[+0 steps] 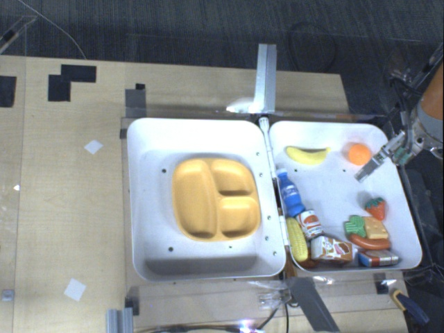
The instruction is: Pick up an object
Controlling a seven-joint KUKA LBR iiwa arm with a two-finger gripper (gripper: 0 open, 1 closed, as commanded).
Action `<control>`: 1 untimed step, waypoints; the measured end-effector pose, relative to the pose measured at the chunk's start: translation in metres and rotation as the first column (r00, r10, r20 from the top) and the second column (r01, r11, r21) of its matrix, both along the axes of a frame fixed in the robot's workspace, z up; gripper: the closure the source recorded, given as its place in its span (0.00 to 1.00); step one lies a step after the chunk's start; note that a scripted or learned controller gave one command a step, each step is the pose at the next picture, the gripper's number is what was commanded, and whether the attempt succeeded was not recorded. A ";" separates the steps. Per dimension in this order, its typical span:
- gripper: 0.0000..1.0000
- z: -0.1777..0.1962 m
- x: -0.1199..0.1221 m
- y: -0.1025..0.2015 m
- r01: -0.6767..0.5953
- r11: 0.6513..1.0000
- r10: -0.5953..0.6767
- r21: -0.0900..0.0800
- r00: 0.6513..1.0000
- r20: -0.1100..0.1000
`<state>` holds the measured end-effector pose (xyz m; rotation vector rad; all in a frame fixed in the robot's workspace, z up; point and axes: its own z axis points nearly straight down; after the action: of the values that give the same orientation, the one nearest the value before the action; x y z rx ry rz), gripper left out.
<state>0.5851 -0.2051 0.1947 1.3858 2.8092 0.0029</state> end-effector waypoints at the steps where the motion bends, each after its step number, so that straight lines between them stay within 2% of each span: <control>1: 0.00 -0.102 0.013 0.000 -0.054 0.999 0.054 -0.001 0.999 0.003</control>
<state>0.5977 -0.2047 0.0926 1.3084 2.8432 0.0040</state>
